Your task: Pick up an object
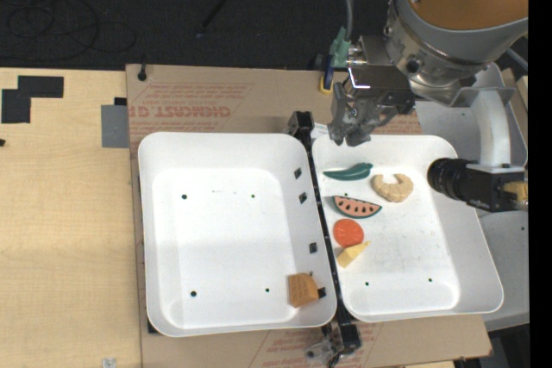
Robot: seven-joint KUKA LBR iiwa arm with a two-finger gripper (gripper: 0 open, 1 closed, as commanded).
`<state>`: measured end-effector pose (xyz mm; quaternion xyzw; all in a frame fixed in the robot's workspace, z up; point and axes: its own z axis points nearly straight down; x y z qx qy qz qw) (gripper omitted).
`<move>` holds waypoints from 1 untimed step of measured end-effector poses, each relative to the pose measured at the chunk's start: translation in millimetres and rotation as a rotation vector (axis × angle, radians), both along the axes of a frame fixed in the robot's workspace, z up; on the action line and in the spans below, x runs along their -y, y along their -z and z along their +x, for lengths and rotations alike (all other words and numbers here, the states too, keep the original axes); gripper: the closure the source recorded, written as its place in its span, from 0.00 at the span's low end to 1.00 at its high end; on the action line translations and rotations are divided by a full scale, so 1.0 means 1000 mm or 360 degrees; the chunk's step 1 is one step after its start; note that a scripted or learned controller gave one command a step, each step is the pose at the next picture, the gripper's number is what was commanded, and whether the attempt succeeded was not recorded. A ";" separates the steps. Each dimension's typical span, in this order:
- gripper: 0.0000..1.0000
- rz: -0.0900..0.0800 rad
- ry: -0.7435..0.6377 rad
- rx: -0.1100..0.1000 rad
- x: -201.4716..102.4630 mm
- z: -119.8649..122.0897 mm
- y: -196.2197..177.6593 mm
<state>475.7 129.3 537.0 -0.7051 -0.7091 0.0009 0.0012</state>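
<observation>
The tool (354, 132) hangs over the far left corner of the right bin (470, 271), just above and behind the row of small things there. Whether it is apart or together I cannot tell, since it shows as one dark cluster under the wrist, and nothing is seen in its hold.

Nearest to it lies a green pepper (348, 171), slim and curved, pointing left to right. Just beside that, to the right, sits a tan croissant (392, 187). In front of the pepper come a watermelon slice (356, 206), a red tomato (348, 232) and a yellow cheese wedge (352, 253), close together in a line along the bin's left wall. A brown block (302, 290) rests alone in the near right corner of the left bin (172, 185).

These look like toy food pieces, so likely light, stiff and smooth, apt to slide or squirt out of a pinch instead of crushing. The pepper seems the handiest pick: take it across its narrow middle, with the closing direction at right angles to its length. The croissant is thicker and offers a surer hold across its humped centre. The flat slice and the low wedge lie close to the wall and to each other, which leaves little room beside them.
</observation>
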 end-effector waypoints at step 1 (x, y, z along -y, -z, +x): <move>1.00 0.0000 -0.0001 -0.0001 -0.060 0.000 0.000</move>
